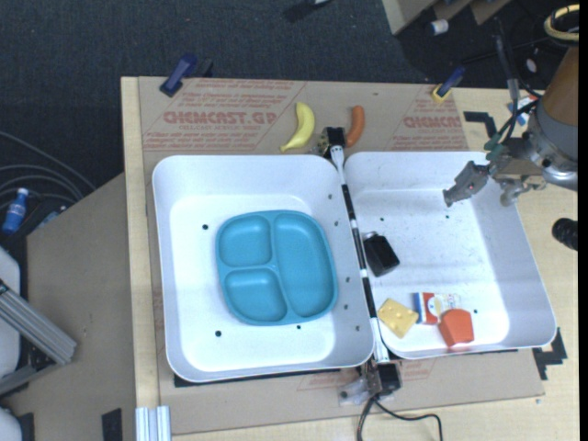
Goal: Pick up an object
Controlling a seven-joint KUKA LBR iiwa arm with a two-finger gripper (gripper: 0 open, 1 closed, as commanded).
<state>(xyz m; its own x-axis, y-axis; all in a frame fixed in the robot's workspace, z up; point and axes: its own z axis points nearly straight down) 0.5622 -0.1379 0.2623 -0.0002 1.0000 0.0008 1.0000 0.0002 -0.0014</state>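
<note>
The right bin [514,246] holds several small things: a black block [379,253] against its left wall, and near the front edge a yellow cheese wedge [398,317], a small white, red and blue box [428,306] and an orange cup [457,327]. My gripper [482,191] hangs over the back of this bin, far from all of them. Its two grey fingers [457,190] are spread apart, so it is open with nothing between them. The arm's wrist comes in from the right edge.
A blue divided plate [276,266] lies in the left bin [184,209]. On the cardboard behind the bins lie a toy banana [299,127] and an orange carrot-like piece [355,125]. Blue clamps [177,75] hold the board's back corners.
</note>
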